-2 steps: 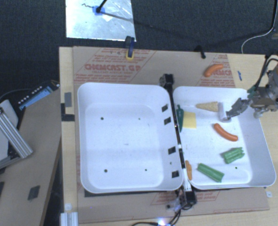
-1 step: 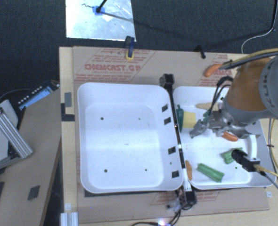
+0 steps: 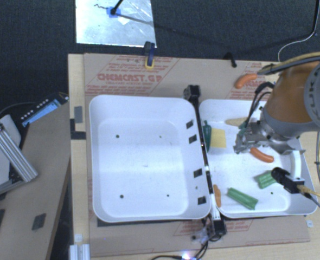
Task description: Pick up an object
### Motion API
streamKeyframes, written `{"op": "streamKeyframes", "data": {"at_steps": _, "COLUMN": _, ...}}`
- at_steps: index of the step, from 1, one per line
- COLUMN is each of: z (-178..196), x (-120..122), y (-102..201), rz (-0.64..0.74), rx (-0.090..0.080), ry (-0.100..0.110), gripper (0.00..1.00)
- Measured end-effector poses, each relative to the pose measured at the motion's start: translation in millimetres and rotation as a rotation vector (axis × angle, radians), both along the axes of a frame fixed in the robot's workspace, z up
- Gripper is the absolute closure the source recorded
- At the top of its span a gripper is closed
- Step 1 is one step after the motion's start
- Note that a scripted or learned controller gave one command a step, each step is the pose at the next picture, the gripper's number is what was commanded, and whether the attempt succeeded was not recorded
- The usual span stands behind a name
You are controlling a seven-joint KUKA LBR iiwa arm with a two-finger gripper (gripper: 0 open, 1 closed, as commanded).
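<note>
— What's hidden from you?

— The arm (image 3: 298, 99) covers the right bin's (image 3: 225, 207) far right corner. I see the gripper (image 3: 245, 142) low over that bin, but I cannot tell its state. An orange sausage (image 3: 262, 155) lies just beside it, with a yellow block (image 3: 218, 138) to the left.

— Any writing?

— "CHEMCAST GP" in red on the board (image 3: 128, 76), far of the left bin (image 3: 144, 161); the rest is too small.
</note>
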State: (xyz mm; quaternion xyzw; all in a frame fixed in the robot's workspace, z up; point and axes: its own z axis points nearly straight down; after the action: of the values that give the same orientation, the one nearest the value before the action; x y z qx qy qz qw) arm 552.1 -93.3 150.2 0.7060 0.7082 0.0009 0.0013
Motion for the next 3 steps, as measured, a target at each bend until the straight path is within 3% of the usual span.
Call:
{"op": "streamKeyframes", "data": {"at_steps": 1, "z": 74, "x": 0, "y": 73, "rz": 0.007, "rx": 0.002, "ry": -0.004, "gripper": 1.00}}
{"op": "streamKeyframes", "data": {"at_steps": 2, "z": 165, "x": -11, "y": 117, "rz": 0.006, "rx": 0.002, "ry": -0.006, "gripper": 1.00}}
{"op": "streamKeyframes", "data": {"at_steps": 3, "z": 152, "x": 47, "y": 201, "rz": 0.006, "rx": 0.002, "ry": -0.004, "gripper": 1.00}}
